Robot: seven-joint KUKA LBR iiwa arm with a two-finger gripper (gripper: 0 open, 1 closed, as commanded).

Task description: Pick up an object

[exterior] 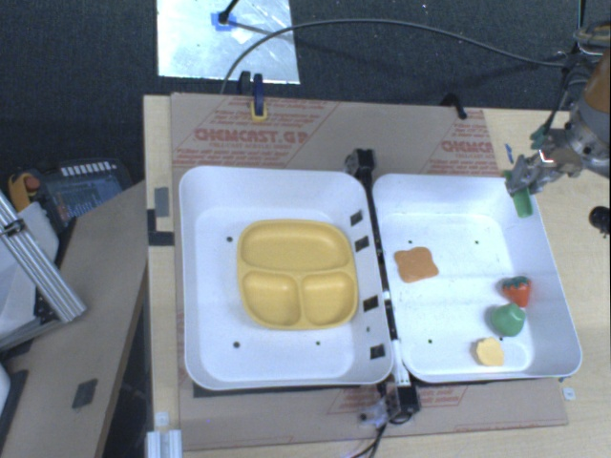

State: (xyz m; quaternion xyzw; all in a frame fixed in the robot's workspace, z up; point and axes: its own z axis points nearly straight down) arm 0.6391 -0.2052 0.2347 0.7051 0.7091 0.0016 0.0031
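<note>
Table (124,256): pale wood, on dark carpet, topped with printed brown cardboard (286,127). Left bin (205,256): glossy white plastic, holding a yellow three-compartment tray (296,273). Right bin (458,232): flat orange slice (416,264) at centre-left; near its right wall, a red-orange piece (516,290), a rounded green piece (507,320) and a yellow chunk (489,352). Gripper (523,187), over the right bin's far right corner, closed on a small green block (522,203).
</note>
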